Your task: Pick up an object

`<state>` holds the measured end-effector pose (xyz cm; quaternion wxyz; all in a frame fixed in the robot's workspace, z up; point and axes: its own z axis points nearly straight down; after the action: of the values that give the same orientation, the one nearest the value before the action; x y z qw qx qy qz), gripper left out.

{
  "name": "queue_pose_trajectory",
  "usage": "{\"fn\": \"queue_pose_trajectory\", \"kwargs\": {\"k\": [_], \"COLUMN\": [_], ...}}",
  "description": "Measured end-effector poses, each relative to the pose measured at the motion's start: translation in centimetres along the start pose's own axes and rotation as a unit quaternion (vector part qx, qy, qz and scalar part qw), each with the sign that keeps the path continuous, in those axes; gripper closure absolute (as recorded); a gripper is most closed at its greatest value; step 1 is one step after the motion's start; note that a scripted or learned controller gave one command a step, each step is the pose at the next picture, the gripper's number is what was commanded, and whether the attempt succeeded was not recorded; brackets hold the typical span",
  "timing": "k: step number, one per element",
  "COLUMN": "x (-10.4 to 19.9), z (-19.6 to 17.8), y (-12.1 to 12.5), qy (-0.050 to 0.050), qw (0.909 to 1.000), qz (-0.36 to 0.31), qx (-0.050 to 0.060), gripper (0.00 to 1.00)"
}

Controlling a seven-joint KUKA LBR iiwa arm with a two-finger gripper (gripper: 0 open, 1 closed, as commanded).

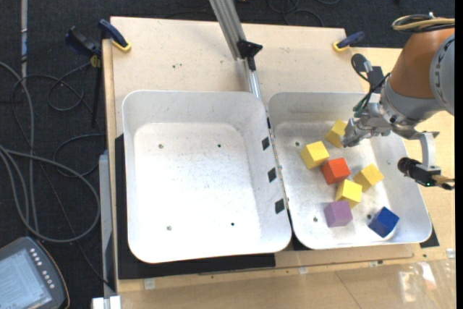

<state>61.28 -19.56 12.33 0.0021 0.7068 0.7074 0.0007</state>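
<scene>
Over the right bin (405, 155), the gripper (352, 135) is lowered just beside a yellow cube (337, 132) near the bin's back. Nothing is seen lifted yet, so the pick is judged not done. How far it is opened cannot be told.

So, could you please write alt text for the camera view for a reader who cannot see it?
A grey and orange robot arm reaches from the right, its gripper low beside a yellow block in the right white bin. That bin also holds three more yellow blocks plus orange, purple and blue ones.
</scene>
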Motion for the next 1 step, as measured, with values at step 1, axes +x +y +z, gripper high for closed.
{"fn": "queue_pose_trajectory", "kwargs": {"k": [1], "x": [-0.87], "z": [-4.94], "y": [-0.38], "qy": [0.0], "qw": [1.0], "qz": [0.0], "qx": [0.001], "gripper": [1.0]}}
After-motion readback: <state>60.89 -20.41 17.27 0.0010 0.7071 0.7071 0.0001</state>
